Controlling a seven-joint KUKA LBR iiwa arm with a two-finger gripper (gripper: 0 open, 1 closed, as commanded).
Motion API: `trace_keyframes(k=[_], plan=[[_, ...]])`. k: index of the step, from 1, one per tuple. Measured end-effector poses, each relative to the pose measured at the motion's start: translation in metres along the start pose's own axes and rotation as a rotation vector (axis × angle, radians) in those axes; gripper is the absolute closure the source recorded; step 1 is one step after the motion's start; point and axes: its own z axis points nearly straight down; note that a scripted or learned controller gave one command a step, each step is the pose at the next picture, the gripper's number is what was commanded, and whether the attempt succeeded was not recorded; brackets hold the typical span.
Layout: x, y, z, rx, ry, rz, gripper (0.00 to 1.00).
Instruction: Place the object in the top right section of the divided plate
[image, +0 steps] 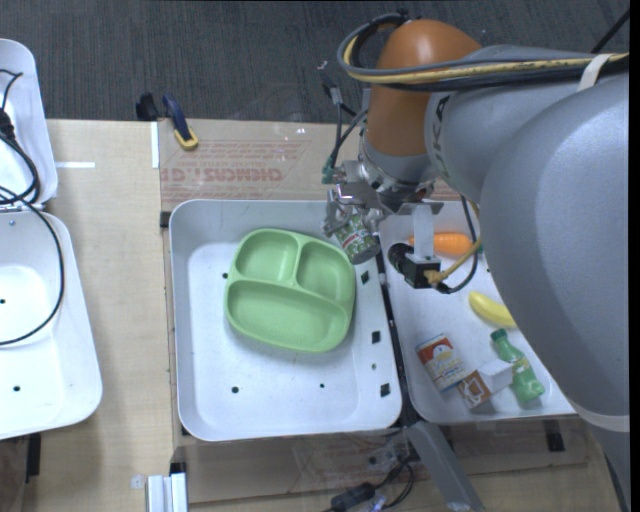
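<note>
One gap matters here: that between the small green-and-white printed can-like object (354, 238) and the top right section (328, 270) of the pale green three-part divided plastic plate (291, 291). Hanging under the hand (352, 222) of the grey arm with the orange band, apparently pinched between the two fingers, though clutter of cables and shadow makes the grip hard to confirm; fingers closed down narrow, seemingly on that object. Positioned right at the plate's upper right rim, just outside or over its edge, so the target section lying a little down and to the left of the hand in the camera view. Long axis of the object roughly upright, slightly tilted. Plate resting in the left of the two shallow white bins (200, 400) on the desk, tilted so its two small sections face the far side. Probably only a short shift leftward and toward the camera needed, then a lowering and release. Risk: dropping on the rim and tipping outside the plate.
</note>
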Motion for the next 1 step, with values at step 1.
trace_keyframes(k=[1], plan=[[0.0005, -0.0001, 0.0001, 0.001, 0.000, -0.001, 0.00]])
